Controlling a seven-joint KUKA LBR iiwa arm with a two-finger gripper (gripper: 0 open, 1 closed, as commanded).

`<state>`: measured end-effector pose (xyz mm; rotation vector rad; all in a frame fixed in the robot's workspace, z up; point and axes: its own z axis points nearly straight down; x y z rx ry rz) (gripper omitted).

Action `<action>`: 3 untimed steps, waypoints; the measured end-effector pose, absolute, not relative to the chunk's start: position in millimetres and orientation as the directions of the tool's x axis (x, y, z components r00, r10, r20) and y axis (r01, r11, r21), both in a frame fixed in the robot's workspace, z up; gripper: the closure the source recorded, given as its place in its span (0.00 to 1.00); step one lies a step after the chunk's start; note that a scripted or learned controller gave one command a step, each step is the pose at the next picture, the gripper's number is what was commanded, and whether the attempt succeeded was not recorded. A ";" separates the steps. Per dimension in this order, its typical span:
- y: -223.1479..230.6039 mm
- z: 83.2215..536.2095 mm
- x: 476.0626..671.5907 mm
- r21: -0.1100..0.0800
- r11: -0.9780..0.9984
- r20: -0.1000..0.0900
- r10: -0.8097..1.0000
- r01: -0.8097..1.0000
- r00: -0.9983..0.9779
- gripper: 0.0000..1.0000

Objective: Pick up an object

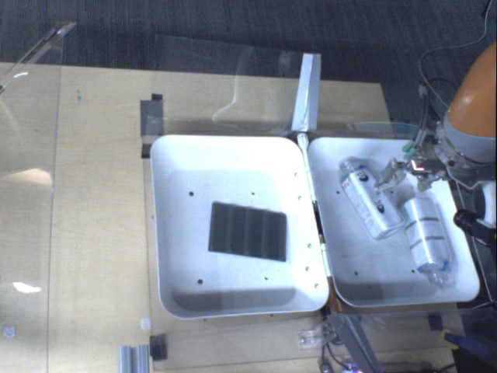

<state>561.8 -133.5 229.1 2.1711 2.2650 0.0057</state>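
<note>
The arm (474,111) reaches in from the right edge, its orange band uppermost and the grey wrist below it. The gripper (404,169) points left and down.

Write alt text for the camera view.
The tool hovers over the right bin, above two clear plastic bottles lying side by side. The left bin holds a flat dark ridged pad.

Even overhead light; white bins (233,158) near blown out; faint glare on left; slightly soft, perhaps low resolution.
</note>
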 end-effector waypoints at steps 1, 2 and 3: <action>-123.4 200.9 662.6 0.004 0.029 0.000 1.000 1.000 -0.029 0.00; -145.1 86.8 670.2 0.004 0.150 -0.002 0.989 0.989 -0.150 0.00; -143.7 101.7 673.7 0.015 0.154 -0.005 0.988 0.988 -0.154 1.00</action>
